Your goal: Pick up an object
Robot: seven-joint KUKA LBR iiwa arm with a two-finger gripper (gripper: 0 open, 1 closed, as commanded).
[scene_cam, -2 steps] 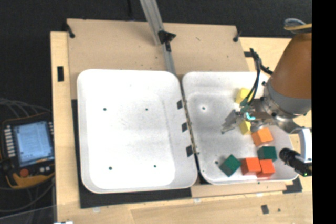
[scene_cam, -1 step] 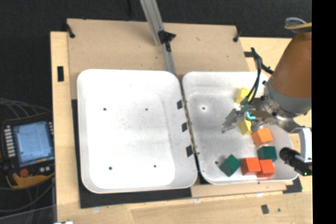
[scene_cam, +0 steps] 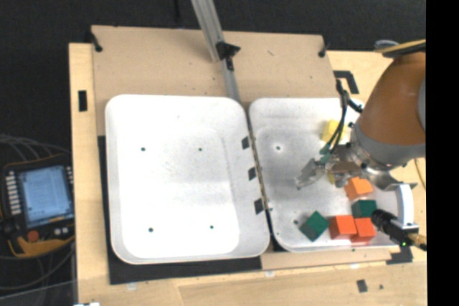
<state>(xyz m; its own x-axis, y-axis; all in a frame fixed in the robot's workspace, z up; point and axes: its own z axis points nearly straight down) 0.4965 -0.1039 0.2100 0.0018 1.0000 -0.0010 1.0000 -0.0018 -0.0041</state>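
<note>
Gripper [scene_cam: 310,175]: low over right bin [scene_cam: 287,118], grip state unclear (fingers blurred).
Blocks: green block [scene_cam: 313,225], orange block [scene_cam: 343,226] near front wall.

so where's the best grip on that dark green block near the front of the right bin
Across two opposite flat sides of the dark green block, coming straight down. It lies turned diamond-wise and apart from the orange blocks, so the fingers likely need turning to match. The gripper hangs just behind it.

Two white bins [scene_cam: 176,111], three orange blocks [scene_cam: 343,226], two green blocks [scene_cam: 313,226], one yellow piece [scene_cam: 331,130].
</note>
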